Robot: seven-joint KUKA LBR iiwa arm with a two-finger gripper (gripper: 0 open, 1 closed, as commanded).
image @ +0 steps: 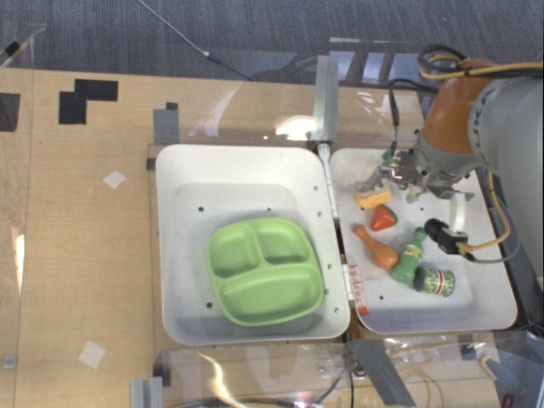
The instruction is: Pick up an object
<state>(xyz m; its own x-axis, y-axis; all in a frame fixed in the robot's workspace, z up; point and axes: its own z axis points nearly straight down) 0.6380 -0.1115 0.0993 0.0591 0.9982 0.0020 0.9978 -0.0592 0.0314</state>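
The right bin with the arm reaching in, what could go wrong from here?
1. The toys lie close together: the yellow piece, red toy and orange drumstick nearly touch, so the gripper may nudge neighbours or catch two.
2. The yellow piece sits near the bin's left wall, which could block a finger.
3. The green bottle looks round and might roll away.

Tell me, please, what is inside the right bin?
The right bin holds a yellow piece, a red strawberry, an orange drumstick, a green bottle and a can. The arm covers its far corner.
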